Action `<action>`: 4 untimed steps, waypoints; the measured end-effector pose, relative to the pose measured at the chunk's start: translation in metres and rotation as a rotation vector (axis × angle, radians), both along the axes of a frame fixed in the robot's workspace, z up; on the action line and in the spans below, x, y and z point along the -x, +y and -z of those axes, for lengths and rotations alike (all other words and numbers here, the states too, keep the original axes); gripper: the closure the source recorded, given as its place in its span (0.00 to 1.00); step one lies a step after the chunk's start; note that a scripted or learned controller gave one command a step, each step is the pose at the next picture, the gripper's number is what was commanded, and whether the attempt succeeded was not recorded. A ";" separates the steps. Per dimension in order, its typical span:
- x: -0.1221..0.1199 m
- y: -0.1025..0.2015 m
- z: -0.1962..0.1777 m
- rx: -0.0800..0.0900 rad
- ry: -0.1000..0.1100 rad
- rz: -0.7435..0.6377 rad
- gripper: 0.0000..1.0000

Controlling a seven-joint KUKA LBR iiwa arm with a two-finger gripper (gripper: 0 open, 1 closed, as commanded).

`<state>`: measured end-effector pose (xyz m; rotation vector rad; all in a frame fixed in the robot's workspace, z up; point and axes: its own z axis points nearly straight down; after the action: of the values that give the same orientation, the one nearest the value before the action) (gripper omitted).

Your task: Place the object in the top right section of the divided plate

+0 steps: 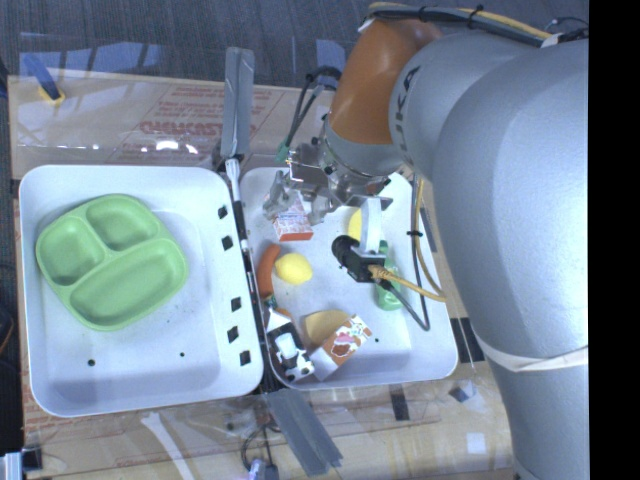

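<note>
Sitting under my gripper (296, 200), the small red-and-white carton (293, 226) is in the right bin (425, 353), apparently pinched between the fingers. I judge the grip shallow; it could slip before reaching the green divided plate (110, 259).

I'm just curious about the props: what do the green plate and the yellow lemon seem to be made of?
The divided plate looks like moulded plastic: one even pale green, matte, with soft rounded rims. The lemon seems a toy, probably plastic too: smooth, uniformly yellow, with a slight sheen. Neither can be confirmed by sight alone.
</note>
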<state>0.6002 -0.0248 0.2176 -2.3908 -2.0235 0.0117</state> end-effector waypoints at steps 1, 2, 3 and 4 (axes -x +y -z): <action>-0.056 0.043 0.017 0.002 -0.008 -0.027 1.00; -0.056 0.044 0.017 0.002 -0.008 -0.028 0.00; -0.044 0.132 0.035 0.002 -0.006 -0.001 0.00; -0.026 0.227 0.066 0.003 -0.005 0.008 0.00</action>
<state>0.6262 0.2021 0.1517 -2.4030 -2.0177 0.0088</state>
